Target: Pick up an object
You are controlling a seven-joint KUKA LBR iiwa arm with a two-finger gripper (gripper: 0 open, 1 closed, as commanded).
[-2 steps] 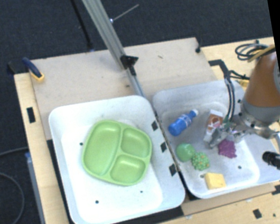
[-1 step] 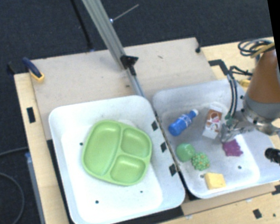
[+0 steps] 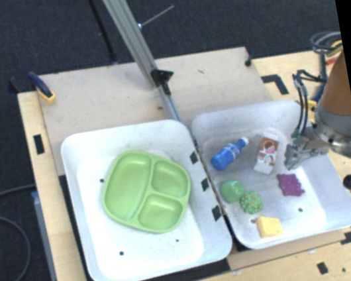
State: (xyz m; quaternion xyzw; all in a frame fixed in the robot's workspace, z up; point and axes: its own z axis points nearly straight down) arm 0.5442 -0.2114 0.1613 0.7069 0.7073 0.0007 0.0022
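The right bin (image 3: pixel 328 207) holds a blue bottle (image 3: pixel 228 154) lying on its side, a white carton with a red picture (image 3: pixel 267 154), a purple toy (image 3: pixel 290 184), a green round object (image 3: pixel 232 190), a green knobbly ball (image 3: pixel 251 202) and a yellow block (image 3: pixel 268 225). My gripper (image 3: pixel 294 156) hangs over the right part of this bin, just right of the white carton and above the purple toy. Nothing shows between its fingers.
The left bin (image 3: pixel 101 250) carries a light green divided plate (image 3: pixel 146 190). A metal pole (image 3: pixel 135 42) slants up from between the bins at the back. Cables (image 3: pixel 304 90) hang by the arm at the right edge.
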